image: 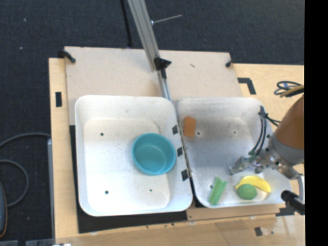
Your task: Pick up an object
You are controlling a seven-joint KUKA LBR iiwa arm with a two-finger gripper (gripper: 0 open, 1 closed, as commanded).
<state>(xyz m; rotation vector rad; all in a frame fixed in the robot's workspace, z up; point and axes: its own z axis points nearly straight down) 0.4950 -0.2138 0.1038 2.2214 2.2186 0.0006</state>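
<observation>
Camera view, looking down at a slant on both bins. Arm (293, 132) enters from the right edge, orange band showing above a grey wrist, bent down over the right bin's (218, 106) near right part. Gripper (251, 164) sits low over the bin floor, metal parts pointing left toward the bin's middle; whether it is open or closed cannot be told, and nothing is seen between its tips. Just below it, close to the bin's near wall: a yellow piece (258, 183) with a green ball (247, 191) touching its front. Green stick (218, 191) lies to their left, tilted, near the near wall and apart from the ball. Small orange block (189, 126) rests far off at the bin's left wall, upper part. Middle and far floor of the right bin is bare, open room between the block and the gripper. Left bin (89, 111) holds a blue bowl (154, 154), upright, toward its right side and near the shared edge; the rest of its floor is bare. A slanted metal rail (146, 29) runs down to the gap between the bins.
</observation>
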